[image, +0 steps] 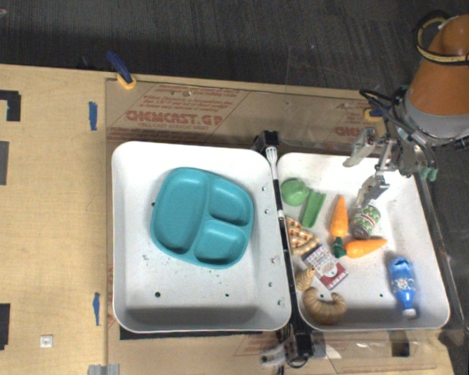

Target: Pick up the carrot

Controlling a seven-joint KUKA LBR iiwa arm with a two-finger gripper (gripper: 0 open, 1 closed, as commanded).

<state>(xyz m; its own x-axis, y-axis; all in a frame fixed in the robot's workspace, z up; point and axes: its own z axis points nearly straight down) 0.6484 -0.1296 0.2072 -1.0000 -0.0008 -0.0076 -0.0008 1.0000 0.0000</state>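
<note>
Camera view from above: my gripper (pixel 373 190) hung at the upper right of the right bin (pixel 436 311), and I could not tell its state. Two carrots lay at that bin's middle: an upright carrot (pixel 340 215) just left of me, and a sideways carrot (pixel 364 247) below. A teal tray (pixel 203 216) sat in the left bin (pixel 127 287).

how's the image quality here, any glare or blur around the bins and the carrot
Camera view: lighting is even and soft; the white right bin is bright but not blown out; the carrots read clearly though fine detail is soft; the end effector is slightly blurred; the teal tray casts only a faint shadow.
</note>
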